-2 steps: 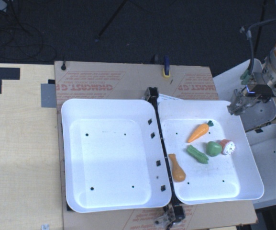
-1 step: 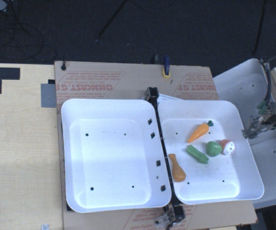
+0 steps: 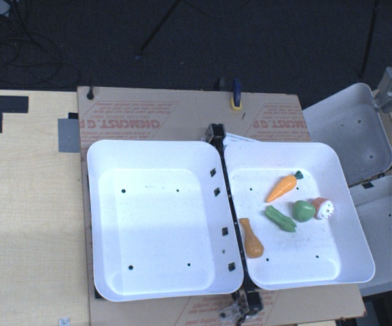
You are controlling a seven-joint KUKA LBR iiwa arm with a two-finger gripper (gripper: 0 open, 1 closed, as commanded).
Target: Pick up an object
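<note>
The right bin holds several toy foods. An orange carrot with a green top lies tilted near the middle. Just below it is a long green vegetable. To its right a round green piece touches a red and white piece. An orange-tan gourd shape rests by the bin's left wall.
The left bin sits beside the right one, joined by a black clip strip. Both rest on a cardboard sheet on the wooden bench. A grey metal plate stands at the right. A blue clamp grips the cardboard's far edge.
</note>
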